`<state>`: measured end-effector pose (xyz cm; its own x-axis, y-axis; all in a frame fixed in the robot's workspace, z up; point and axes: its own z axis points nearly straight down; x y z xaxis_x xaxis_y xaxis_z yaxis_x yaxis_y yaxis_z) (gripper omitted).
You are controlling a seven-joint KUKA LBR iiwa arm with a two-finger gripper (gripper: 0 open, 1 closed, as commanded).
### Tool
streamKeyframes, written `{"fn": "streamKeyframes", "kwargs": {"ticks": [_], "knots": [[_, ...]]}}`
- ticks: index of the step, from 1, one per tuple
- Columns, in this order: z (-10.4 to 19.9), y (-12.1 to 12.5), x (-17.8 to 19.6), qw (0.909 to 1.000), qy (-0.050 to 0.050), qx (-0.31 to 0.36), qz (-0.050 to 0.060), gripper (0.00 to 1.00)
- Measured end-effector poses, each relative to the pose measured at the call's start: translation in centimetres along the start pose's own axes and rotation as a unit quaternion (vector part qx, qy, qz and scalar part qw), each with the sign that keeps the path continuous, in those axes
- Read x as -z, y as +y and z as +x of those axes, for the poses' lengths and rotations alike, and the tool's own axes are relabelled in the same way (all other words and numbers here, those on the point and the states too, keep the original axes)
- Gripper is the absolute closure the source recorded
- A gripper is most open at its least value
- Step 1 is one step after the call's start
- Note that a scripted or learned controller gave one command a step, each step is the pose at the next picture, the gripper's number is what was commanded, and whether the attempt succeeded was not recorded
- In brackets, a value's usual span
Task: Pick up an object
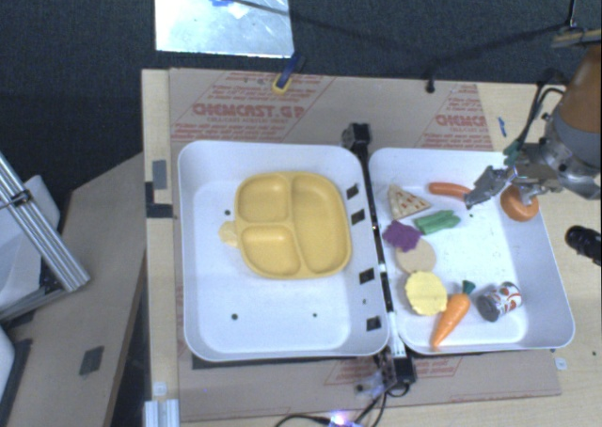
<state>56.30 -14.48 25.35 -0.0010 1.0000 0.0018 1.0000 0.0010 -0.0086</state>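
My gripper (501, 190) hangs over the far right part of the right bin (546, 270). An orange round object (521, 206) lies directly beside and partly under it; whether they touch is unclear. To its left lie an orange-red sausage shape (450, 190), a green piece (435, 222) and a tan triangular slice (406, 200). Further forward are a purple piece (403, 235), a tan disc (417, 256), a yellow piece (425, 292), a carrot (451, 314) and a small grey and red can (497, 301).
A yellow divided plate (287, 225) sits in the left bin (202, 256). A black divider (372, 228) runs between the two bins. The arm's grey wrist with its orange band (574, 124) comes in from the right, with cables above it.
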Motion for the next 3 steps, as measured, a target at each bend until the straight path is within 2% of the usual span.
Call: {"fn": "streamKeyframes", "kwargs": {"ticks": [1,3], "knots": [[0.0,0.2,0.5,1.0000,-0.001,0.001,-0.005,0.00],[1.3,-1.1,-11.0,1.0000,0.000,0.000,-0.002,0.00]]}}
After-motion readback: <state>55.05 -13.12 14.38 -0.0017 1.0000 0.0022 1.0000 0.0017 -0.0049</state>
